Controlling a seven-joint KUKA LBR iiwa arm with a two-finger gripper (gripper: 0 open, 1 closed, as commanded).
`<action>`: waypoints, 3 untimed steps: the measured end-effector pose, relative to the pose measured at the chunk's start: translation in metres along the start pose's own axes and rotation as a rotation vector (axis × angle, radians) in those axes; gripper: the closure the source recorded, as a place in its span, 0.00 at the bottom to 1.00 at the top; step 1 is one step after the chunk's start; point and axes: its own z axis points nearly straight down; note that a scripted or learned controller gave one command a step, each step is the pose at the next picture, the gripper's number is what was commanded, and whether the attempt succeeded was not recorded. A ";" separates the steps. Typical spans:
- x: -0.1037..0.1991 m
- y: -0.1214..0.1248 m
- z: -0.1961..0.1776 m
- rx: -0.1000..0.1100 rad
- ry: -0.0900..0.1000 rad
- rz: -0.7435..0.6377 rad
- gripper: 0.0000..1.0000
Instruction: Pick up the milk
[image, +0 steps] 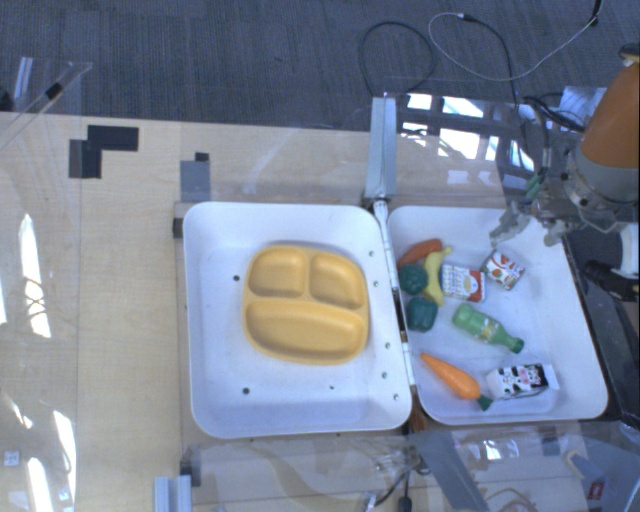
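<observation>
Milk carton (520, 380) looks light, stiff, a bit slick; I'd pinch its flat sides. My hand (527, 226) hangs open, empty.

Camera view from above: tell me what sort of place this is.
Most likely a robot manipulation lab bench, not a kitchen. Two shallow white bins sit side by side on a wooden bench, holding toy groceries such as a plastic carrot and a cow-patterned milk carton, with loose cables on the floor behind.

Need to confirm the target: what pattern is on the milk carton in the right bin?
White with black cow-style patches, seen in the camera view: the milk carton lies near the bin's front edge.
</observation>
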 end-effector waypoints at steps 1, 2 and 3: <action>-0.019 0.021 -0.101 -0.005 -0.003 -0.309 0.00; -0.003 -0.022 0.024 -0.001 0.000 -0.489 0.00; -0.024 -0.001 0.104 -0.018 -0.011 -0.556 0.00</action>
